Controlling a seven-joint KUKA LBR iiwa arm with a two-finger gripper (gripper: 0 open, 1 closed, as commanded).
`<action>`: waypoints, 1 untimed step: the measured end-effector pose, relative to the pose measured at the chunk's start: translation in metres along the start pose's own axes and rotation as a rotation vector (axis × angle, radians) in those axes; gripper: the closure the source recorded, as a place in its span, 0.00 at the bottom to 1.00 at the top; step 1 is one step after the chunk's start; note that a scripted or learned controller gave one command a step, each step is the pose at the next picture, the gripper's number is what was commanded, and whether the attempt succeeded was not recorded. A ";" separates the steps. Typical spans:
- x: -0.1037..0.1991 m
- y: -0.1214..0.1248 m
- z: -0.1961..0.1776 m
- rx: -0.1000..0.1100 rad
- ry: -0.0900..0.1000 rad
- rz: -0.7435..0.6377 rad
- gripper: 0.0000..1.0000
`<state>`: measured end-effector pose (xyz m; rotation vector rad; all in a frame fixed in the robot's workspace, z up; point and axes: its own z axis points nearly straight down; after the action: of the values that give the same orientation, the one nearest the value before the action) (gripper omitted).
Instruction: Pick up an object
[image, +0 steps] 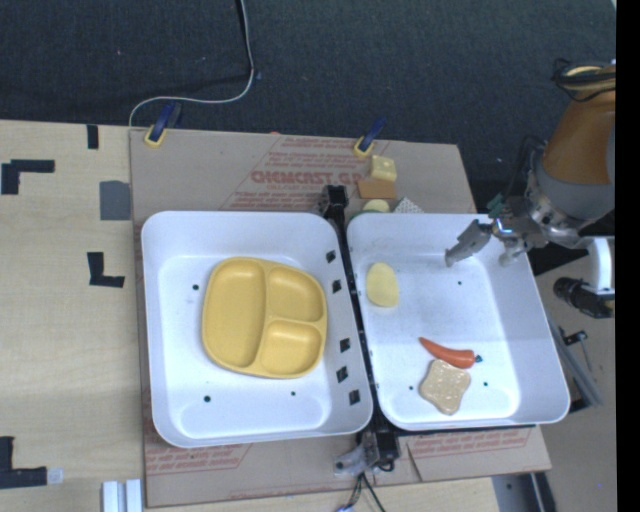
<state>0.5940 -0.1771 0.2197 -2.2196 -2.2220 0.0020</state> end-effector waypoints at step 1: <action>0.017 -0.068 0.063 0.011 0.004 0.001 0.00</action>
<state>0.5263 -0.1600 0.1569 -2.2134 -2.2132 0.0095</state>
